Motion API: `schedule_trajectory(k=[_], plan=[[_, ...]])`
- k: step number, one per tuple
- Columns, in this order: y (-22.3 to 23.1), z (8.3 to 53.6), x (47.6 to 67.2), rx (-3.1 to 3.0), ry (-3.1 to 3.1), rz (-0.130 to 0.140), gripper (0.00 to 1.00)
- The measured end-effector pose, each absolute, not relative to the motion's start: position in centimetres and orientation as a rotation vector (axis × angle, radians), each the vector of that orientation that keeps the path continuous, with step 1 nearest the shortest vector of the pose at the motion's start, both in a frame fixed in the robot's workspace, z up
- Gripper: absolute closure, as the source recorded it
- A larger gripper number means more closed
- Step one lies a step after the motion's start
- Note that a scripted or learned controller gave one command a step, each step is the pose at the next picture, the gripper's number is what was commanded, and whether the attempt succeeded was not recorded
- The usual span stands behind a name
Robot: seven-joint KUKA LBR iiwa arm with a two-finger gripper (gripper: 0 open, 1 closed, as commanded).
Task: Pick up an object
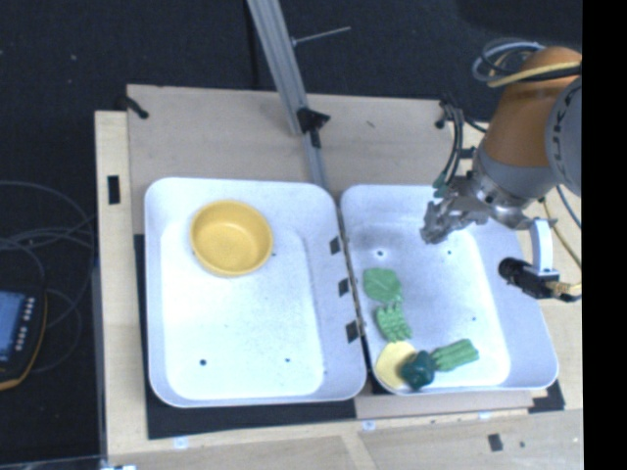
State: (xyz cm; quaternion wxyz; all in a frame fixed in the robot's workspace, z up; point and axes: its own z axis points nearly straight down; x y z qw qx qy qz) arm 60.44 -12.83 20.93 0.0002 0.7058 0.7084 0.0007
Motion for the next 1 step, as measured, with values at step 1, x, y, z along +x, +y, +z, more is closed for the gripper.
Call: schedule_trajectory(k=[1], plan=[[-6.89,20.87,60.2,2.216,2.227,0.002,1.0]])
